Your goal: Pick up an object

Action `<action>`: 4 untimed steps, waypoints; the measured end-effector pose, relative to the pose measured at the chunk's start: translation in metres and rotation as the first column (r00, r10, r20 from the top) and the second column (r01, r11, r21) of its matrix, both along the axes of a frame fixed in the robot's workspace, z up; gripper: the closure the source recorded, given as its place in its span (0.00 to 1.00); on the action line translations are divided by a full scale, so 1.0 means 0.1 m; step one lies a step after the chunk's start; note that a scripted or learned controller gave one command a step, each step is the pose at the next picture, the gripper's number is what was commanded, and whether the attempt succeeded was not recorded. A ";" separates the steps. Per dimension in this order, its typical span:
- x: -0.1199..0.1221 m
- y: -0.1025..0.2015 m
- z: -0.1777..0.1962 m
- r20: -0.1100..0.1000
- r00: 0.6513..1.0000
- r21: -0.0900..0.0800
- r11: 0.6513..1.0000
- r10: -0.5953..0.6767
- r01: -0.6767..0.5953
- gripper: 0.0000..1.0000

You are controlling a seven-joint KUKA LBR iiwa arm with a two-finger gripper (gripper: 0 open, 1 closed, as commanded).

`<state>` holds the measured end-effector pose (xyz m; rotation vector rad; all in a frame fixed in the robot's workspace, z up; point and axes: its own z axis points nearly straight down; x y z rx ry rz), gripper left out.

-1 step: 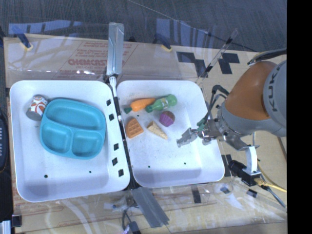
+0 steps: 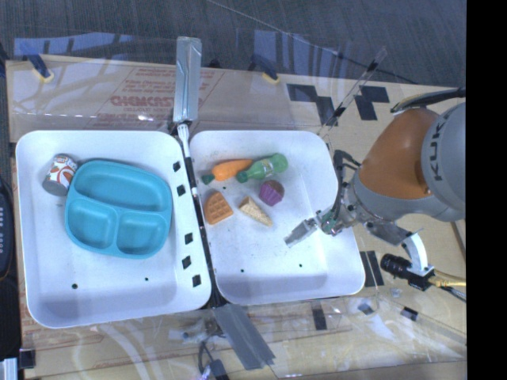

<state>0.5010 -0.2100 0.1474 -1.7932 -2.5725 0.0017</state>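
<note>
Right now the end effector [image 2: 303, 231] hangs low over the right bin [image 2: 269, 279], near its right wall, with nothing between its fingers that can be seen; whether it is released or clenched cannot be told from this slant. Its metal tip points left across bare bin floor, which suggests an approach toward the small cluster of toy food rather than a grasp already made.

Nearest to it, up and to the left, lies a pale wedge [image 2: 255, 210] like a slice of cheese or cake, with a dark purple piece [image 2: 272, 191] just beside it. A brown waffle-like piece [image 2: 218, 208] sits further left, near the divider. Above these, an orange carrot [image 2: 230, 169] and a green bottle-shaped item [image 2: 264, 167] lie end to end, close or touching. Any of these would serve as the object to pick, and all are apart from the tip.

In the left bin [image 2: 47, 291], a blue sectioned plate [image 2: 119, 209] rests with a small round item [image 2: 59, 172] tucked at its upper left edge, well apart from the arm. Both bins sit side by side on the worktop [image 2: 95, 93].
</note>
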 end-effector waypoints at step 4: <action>1.32 0.20 -0.44 0.006 0.972 -0.004 0.972 -0.236 0.236 1.00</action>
